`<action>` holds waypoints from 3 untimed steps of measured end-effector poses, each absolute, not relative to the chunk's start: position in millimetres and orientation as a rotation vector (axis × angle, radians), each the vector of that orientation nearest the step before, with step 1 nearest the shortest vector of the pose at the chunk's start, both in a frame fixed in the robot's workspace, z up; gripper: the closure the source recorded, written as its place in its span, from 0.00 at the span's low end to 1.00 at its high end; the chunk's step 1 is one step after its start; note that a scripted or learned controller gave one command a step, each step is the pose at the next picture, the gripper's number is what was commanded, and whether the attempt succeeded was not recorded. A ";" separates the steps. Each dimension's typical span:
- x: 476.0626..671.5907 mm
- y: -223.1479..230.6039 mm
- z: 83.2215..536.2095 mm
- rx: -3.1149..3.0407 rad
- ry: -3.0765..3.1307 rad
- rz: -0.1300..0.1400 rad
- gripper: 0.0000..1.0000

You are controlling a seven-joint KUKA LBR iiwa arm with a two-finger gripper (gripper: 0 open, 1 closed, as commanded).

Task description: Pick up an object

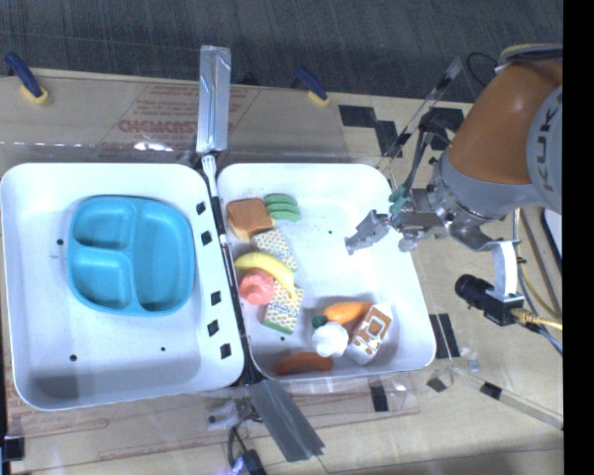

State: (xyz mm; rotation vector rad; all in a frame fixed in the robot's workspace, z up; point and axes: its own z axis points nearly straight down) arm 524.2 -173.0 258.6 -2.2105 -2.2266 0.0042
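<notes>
My gripper (384, 237) hangs over the right side of the right bin (408, 295), open, with only white bin floor between its fingers (364, 234). The toy food lies to its left and below it. A brown bread slice (246, 217) and a green piece (281, 206) sit at the top. Below them are a yellow banana (264, 265), a pink piece (256, 287) and a checked cracker (281, 314). Along the front are a carrot (345, 312), a white piece (329, 339), a small carton (371, 332) and a red sausage (302, 363).
The left bin (30, 344) holds a blue divided plate (132, 253). A metal bar (213, 97) stands at the back between the bins. The arm's orange band (500, 117) and its cables sit over the bench to the right.
</notes>
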 end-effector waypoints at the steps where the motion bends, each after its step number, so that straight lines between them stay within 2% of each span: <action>1: 503.0 -175.8 105.2 -2.330 -2.097 0.006 0.00; 2: 483.0 -158.8 95.7 -2.370 -2.057 0.003 0.00; 3: 476.9 -99.4 91.7 -2.324 -2.119 0.003 0.00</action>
